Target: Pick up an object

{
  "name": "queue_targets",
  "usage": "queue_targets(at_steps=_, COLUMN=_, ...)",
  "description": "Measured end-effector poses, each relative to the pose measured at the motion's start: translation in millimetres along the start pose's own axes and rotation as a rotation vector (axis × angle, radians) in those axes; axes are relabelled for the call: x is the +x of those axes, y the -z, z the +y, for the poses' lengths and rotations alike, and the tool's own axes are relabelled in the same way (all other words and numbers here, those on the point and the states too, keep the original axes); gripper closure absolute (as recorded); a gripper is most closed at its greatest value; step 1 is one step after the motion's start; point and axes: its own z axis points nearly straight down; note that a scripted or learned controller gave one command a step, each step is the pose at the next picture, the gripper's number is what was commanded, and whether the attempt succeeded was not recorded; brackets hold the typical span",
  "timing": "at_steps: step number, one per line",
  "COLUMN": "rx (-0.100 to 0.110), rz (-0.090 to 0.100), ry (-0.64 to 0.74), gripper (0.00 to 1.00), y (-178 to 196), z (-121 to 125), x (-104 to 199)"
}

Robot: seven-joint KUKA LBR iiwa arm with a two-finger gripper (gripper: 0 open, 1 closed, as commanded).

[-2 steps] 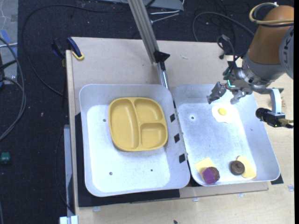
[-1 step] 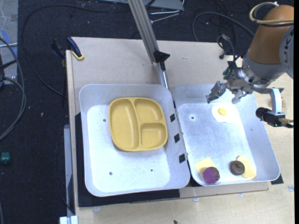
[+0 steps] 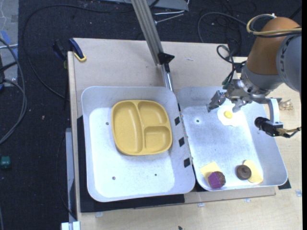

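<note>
The grey arm (image 3: 280, 56) with its orange band is reaching in from the right and hanging over the far end of the right-hand bin (image 3: 268, 150), its gripper (image 3: 225, 104) hovering just above a fried-egg toy (image 3: 229, 116) that is lying flat on the bin floor near the back wall. From where I am standing, the two dark fingers (image 3: 214, 102) are looking spread apart, one pointing off to the left of the egg and the other sitting over its upper edge, and nothing is sitting between them; the egg is resting on the white surface, not lifted. Down at the near end of the same bin, three more small things are lying well apart from the gripper: a purple, roundish piece (image 3: 217, 179) resting on a pale yellow slab (image 3: 208, 169), and beside them to the right a brown disc (image 3: 243, 172) sitting against another yellow piece (image 3: 254, 172). A black cable end (image 3: 266, 126) is dangling off the wrist over the bin's right rim. In the left-hand bin (image 3: 96, 176), a yellow divided tray (image 3: 142, 127) with three compartments is sitting slightly tilted toward the middle, nothing in it. A slanted metal pole (image 3: 148, 25) is running down from the top toward the gap between the two bins.
</note>
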Motion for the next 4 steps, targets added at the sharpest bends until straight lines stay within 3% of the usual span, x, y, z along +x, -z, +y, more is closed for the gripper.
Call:
queue_targets(at_steps=2, rx=-0.001, rz=0.0, ry=0.0, gripper=0.0, y=-90.2, z=-0.9, x=4.3)
queue_targets(at_steps=3, rx=-0.005, rz=-0.001, ry=0.0, gripper=1.0, y=-77.3, z=0.1, x=3.9)
queue_targets(at_steps=4, rx=-0.007, rz=0.0, ry=0.003, gripper=1.0, y=-33.9, z=1.3, x=8.5)
